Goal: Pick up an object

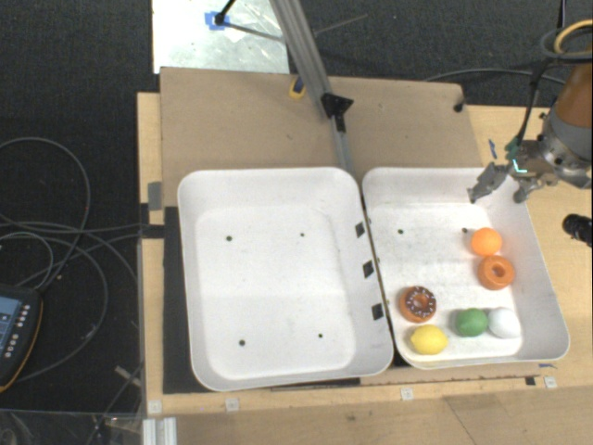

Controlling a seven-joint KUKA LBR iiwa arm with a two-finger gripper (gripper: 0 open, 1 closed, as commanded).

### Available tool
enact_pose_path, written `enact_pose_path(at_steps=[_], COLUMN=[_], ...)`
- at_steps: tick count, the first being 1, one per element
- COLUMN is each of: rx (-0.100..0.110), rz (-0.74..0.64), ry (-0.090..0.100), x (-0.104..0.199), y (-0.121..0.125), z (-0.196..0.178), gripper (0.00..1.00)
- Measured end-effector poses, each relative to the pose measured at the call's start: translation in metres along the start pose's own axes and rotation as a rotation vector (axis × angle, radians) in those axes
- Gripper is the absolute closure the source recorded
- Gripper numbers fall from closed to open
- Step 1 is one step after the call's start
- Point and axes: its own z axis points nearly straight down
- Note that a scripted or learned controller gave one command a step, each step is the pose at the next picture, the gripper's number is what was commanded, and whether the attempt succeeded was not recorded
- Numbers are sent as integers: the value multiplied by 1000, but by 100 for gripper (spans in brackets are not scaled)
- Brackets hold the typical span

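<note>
Six objects [472, 323], two bins [204, 202]

A grey pole [306, 49] slants over the bench [241, 119]; cables [56, 239] trail left.

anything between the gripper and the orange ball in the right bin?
No. In the camera view the gripper hangs over the right bin, fingers apart, and just bare white floor separates it from the orange ball.
</note>
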Motion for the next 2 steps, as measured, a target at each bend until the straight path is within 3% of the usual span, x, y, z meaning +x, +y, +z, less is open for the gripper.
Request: enact_pose_path(at_steps=[1, 2], rx=[-4, 1], rz=[-2, 1], ry=[-2, -1], x=[0, -3], y=[1, 2], z=[-3, 59], gripper=[0, 0])
